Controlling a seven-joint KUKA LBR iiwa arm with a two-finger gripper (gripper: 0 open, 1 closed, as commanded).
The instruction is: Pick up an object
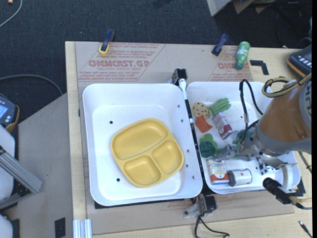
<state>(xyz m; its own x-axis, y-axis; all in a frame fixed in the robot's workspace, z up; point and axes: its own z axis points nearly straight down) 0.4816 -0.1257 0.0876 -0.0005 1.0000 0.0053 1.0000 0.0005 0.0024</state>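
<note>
The arm (285,120) reaches low into the right bin (257,90), its gripper (241,145), state indeterminable, at 3 o'clock of the clustered toys, nearest the green toy (207,145), presumably the pick target; the yellow divided plate (147,151) occupies the left bin (99,133).

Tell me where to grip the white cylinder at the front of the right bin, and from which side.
Grip the white cylinder across its middle, coming straight down from above. It lies on its side, long axis running left to right, so the jaws should close front to back across its narrow width. An orange-and-white packet lies close at its left end, and the bin's front rim is near, so keep the approach vertical.
</note>
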